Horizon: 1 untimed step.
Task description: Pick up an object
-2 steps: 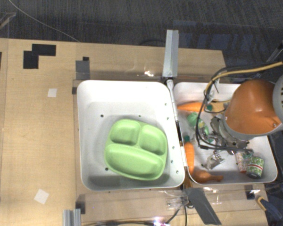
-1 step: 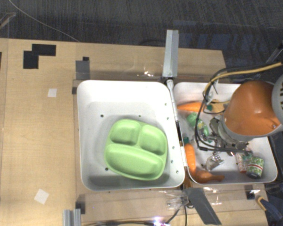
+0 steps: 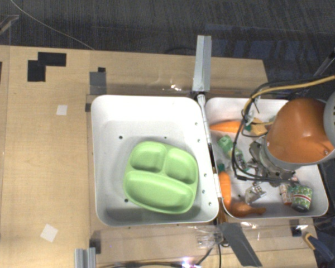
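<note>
Where the arm (image 3: 301,130) covers the right bin (image 3: 322,202), several small items cannot be identified.
Gripper (image 3: 255,191): low in that bin; state cannot be told.
Carrots: one (image 3: 225,187) at the left wall, another (image 3: 226,127) above.
Left bin (image 3: 100,149): green divided plate (image 3: 162,176).

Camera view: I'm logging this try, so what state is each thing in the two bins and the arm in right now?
Green plate: right way up in the left bin, tilted, nothing in its compartments.
Carrot: flat by the right bin's left wall.
Another carrot: flat near the far wall.
Small can: on its side.
Arm: lowered over the right bin.
</note>
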Tool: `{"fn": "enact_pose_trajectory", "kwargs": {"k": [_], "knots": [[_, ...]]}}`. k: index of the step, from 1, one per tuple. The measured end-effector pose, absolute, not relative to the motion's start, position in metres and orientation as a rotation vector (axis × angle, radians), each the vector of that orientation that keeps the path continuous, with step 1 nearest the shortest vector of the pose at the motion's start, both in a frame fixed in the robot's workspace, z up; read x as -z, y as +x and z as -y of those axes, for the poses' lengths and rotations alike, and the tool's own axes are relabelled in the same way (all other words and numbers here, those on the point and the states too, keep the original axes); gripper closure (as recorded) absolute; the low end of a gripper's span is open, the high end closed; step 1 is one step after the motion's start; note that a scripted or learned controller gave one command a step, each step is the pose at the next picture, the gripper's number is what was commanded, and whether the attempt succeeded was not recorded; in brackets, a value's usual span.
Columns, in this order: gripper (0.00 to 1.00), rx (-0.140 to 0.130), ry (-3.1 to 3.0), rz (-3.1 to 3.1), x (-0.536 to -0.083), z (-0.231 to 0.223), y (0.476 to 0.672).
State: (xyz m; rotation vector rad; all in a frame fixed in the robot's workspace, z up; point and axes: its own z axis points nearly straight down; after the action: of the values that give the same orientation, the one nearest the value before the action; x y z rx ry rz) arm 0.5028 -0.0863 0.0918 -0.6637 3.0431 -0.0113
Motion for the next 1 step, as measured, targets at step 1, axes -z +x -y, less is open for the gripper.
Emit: {"fn": "enact_pose_trajectory", "kwargs": {"k": [1], "knots": [[0.0,0.035,-1.572,-2.69,-0.0933,0.0918,0.5081]]}}
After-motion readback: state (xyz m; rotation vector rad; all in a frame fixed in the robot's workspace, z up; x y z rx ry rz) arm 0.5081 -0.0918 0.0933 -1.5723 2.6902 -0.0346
